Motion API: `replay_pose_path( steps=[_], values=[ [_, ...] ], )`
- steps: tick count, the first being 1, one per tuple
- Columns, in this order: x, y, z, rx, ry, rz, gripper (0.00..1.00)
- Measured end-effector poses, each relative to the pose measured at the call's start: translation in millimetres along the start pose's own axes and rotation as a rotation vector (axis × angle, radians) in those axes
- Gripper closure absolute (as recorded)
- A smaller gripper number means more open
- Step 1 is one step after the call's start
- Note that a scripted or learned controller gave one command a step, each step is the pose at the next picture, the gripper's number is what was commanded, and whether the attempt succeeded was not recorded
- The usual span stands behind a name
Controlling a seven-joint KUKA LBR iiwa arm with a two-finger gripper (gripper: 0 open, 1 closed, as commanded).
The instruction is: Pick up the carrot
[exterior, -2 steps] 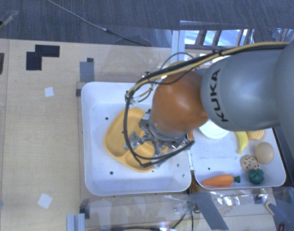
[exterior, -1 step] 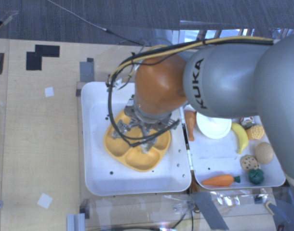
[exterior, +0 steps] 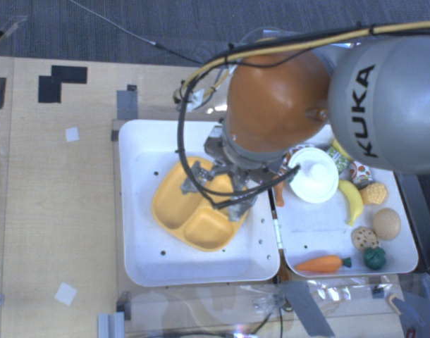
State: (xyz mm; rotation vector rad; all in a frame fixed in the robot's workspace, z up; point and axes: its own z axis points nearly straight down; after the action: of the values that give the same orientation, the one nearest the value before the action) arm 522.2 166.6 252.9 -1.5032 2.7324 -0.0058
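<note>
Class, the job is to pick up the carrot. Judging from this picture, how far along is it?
Done: nothing visible. The carrot lies untouched at the near edge of the right bin. In hand: the arm hangs over the left bin, above the yellow tray, away from the carrot. Left: move across, grasp, lift.

The arm [exterior: 285,111] hides the hand's fingers and part of the yellow tray [exterior: 190,217]

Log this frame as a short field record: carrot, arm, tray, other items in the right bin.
carrot: lying flat near the front edge of the right bin, untouched
arm: gripper over the yellow tray in the left bin, away from the carrot
right bin, other items: banana, white bowl, egg, cookie, dark green item
task status: carrot not yet picked
</note>
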Motion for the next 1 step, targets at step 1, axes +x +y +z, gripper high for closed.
replay_pose_path(
  steps=[1],
  values=[
    [-2.4, 46.8, 108.9, -0.017, 0.012, -0.242, 1.00]
  ],
)
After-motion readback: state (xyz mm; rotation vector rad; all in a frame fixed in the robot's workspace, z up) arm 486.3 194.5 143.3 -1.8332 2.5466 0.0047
